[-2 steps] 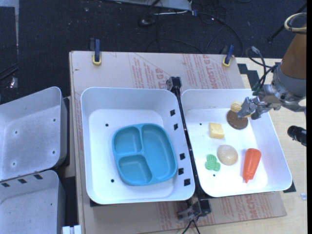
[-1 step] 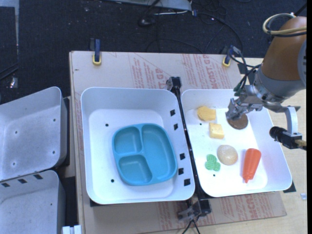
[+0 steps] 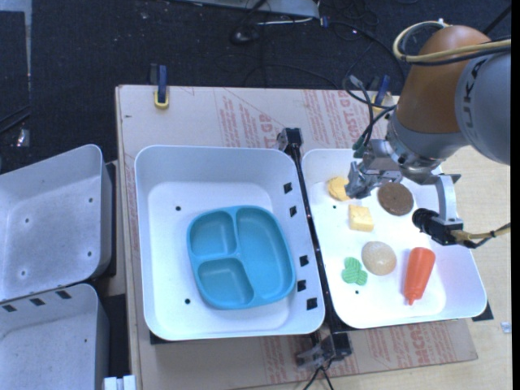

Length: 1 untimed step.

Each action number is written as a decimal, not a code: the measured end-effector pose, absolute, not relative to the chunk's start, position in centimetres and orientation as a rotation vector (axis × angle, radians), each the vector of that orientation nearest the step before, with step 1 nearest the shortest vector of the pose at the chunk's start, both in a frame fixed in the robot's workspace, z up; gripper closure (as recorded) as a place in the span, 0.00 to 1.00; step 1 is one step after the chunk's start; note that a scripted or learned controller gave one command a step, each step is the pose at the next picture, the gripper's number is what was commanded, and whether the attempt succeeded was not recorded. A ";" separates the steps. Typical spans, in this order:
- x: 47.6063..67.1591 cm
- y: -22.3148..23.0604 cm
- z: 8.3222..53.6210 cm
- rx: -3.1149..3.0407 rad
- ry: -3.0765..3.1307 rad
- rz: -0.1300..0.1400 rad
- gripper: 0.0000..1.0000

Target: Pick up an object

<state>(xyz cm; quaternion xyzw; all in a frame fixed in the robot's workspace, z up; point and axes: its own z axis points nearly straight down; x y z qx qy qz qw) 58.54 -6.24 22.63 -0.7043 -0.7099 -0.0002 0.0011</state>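
Grey and orange arm showing on my feed

I am seeing the arm (image 3: 455, 88) wearing a smooth grey shell with a rounded, glossy orange band above the wrist, and dark letters are showing along the grey casing by the right edge. A pale cable is looping over the orange part, and thin dark wires are trailing beside the wrist. Below it the gripper (image 3: 363, 184) is showing as grey metal, with a black fitting sticking out on one side.
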 end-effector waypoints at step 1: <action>59.4 -1.3 21.8 -2.212 -2.229 -0.001 1.00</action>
